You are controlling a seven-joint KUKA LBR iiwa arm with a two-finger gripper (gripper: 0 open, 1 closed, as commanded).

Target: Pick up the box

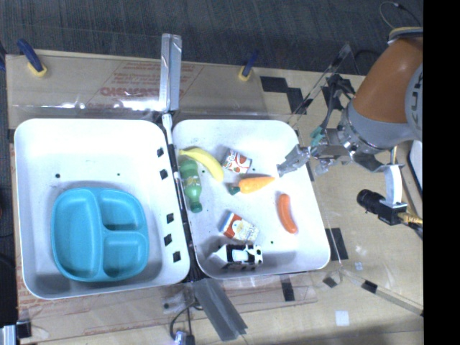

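Two small white-and-red boxes lie in the right bin (305, 246): one box (237, 162) near the middle back, beside the banana, and a second box (241, 228) toward the front. A black-and-white carton (241, 254) sits against the front wall. My gripper (290, 164) hangs over the bin's right rim, to the right of the carrot (253, 185) and apart from every box. Nothing shows in its grasp.
Also in the right bin are a yellow banana (203, 162), a green bottle (190, 182) along the left wall, and a red sausage (287, 213) at the right. The left bin (43, 139) holds a blue divided plate (100, 232). The arm's orange band (388, 74) rises at the right.
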